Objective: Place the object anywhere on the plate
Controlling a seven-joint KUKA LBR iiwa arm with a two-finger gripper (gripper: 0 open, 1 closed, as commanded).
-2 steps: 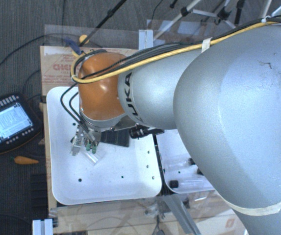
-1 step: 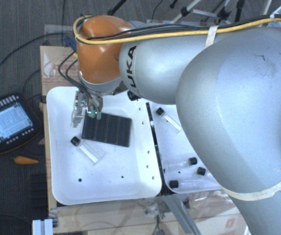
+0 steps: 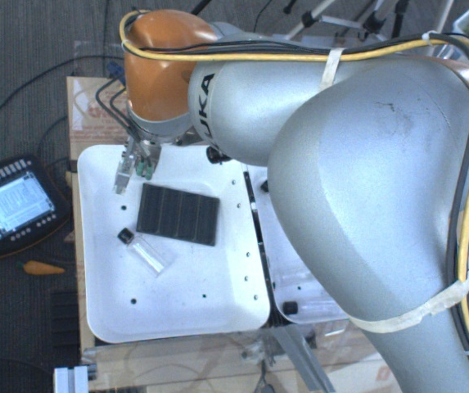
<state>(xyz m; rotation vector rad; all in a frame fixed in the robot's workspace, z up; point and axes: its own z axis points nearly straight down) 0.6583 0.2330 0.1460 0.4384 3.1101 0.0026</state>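
Observation:
A dark, ribbed rectangular plate (image 3: 178, 214) lies flat near the middle of the left white bin (image 3: 103, 301). Just off its front-left corner lies a small clear piece (image 3: 149, 255) with a black cube-like end (image 3: 125, 236), resting on the bin floor and apart from the plate. My gripper (image 3: 133, 169) hangs below the orange wrist band (image 3: 160, 64), over the bin's back-left part. It is above and behind the plate's back-left corner, some way from the small object. A bit of green shows at the gripper's tip.
The arm's big grey body covers most of the right bin (image 3: 299, 295); a strip of that bin's left side shows. A teach pendant (image 3: 15, 205) lies on the floor to the left of the bench. Cables run along the arm.

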